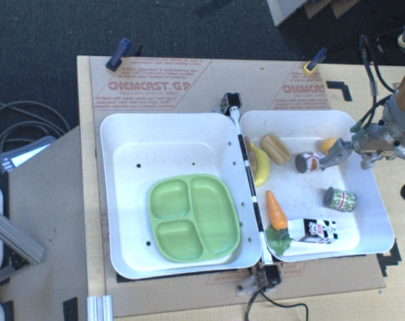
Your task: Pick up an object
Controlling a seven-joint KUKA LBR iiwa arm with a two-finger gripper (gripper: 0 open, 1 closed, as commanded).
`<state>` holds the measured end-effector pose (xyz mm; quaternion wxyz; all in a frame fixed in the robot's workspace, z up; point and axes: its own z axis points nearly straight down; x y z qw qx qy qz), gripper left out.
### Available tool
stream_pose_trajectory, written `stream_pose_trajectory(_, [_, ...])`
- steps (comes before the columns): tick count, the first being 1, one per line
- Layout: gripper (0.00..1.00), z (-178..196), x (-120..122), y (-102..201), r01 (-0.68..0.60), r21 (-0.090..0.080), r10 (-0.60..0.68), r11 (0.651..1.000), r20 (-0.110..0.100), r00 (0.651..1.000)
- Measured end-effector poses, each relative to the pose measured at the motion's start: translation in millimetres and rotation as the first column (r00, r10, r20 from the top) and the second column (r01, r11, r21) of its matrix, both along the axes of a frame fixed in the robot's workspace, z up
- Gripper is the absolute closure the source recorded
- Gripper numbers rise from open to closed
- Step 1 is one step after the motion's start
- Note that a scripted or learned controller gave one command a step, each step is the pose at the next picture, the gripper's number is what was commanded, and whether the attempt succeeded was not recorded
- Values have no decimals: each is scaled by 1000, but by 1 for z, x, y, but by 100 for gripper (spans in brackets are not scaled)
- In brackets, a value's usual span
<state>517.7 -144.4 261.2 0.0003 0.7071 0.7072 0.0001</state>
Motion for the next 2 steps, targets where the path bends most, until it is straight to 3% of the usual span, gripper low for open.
stream_pose_trajectory(1, [0, -177, 65, 32, 0, 0, 0, 1000, 0, 1000])
stream_pose_trajectory(2, [0, -181, 133, 30, 7, 3, -7, 1000, -31, 999])
